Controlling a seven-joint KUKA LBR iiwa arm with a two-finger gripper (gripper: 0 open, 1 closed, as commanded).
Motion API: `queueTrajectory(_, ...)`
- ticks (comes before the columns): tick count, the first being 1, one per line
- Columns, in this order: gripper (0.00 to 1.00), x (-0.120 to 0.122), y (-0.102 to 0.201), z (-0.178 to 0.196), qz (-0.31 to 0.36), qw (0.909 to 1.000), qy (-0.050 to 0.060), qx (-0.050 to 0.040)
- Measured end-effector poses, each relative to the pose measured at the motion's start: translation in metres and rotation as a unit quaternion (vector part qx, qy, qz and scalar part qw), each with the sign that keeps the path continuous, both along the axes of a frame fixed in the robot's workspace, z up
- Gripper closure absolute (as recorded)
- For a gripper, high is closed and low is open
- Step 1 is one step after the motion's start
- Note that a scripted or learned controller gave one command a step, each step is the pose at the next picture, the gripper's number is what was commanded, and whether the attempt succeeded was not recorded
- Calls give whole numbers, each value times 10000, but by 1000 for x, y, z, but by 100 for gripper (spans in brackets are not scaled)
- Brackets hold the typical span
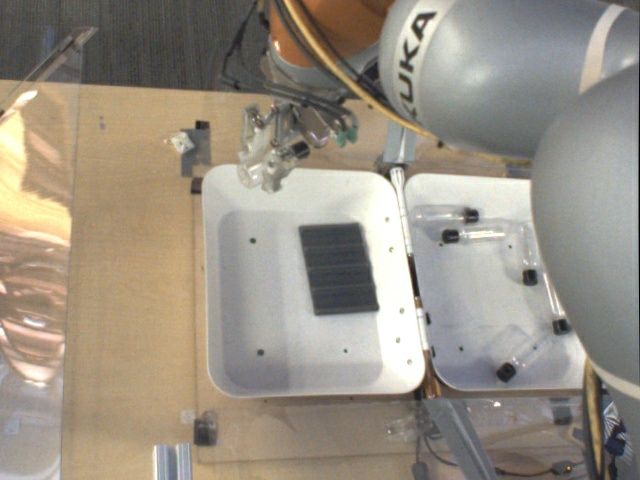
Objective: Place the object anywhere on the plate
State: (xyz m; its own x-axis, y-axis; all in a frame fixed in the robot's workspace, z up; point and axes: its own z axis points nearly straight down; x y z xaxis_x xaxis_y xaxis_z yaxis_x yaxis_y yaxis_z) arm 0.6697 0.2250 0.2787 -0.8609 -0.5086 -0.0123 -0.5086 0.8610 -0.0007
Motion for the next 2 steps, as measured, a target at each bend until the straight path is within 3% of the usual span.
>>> queueTrajectory(1,100,-1,11,-38,-1466,9892,24,6)
queueTrajectory(2,100,0,3,-23,-3180,9481,21,23)
